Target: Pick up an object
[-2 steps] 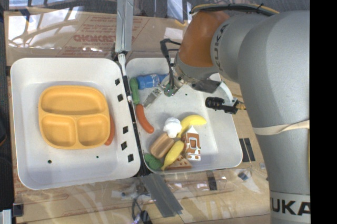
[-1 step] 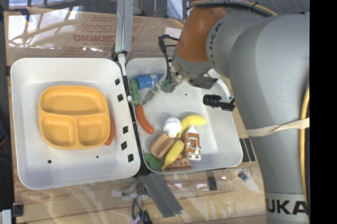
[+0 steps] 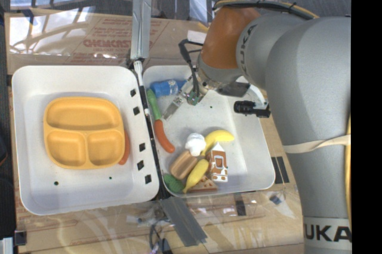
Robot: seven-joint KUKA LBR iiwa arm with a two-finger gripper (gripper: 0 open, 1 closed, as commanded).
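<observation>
My gripper [image 3: 179, 104] hangs low over the upper left part of the right bin [image 3: 253, 145], under the orange-banded wrist. Just left of it lie a blue object [image 3: 164, 88] and a green vegetable [image 3: 153, 106] along the bin's left wall. An orange-red sausage [image 3: 164, 136] lies below the gripper. Nearer the front sit a white round item [image 3: 195, 142], a yellow banana [image 3: 219, 137], a brown bun [image 3: 182, 164], a second yellow piece [image 3: 197, 174] and a small printed carton [image 3: 218, 167]. I see nothing held by the gripper.
The left bin [image 3: 30, 97] holds a yellow divided plate [image 3: 83, 130] with a thin orange item [image 3: 124, 150] at its right edge. The big grey arm [image 3: 298, 85] covers the right bin's far right. A black divider with clips [image 3: 143, 127] runs between the bins.
</observation>
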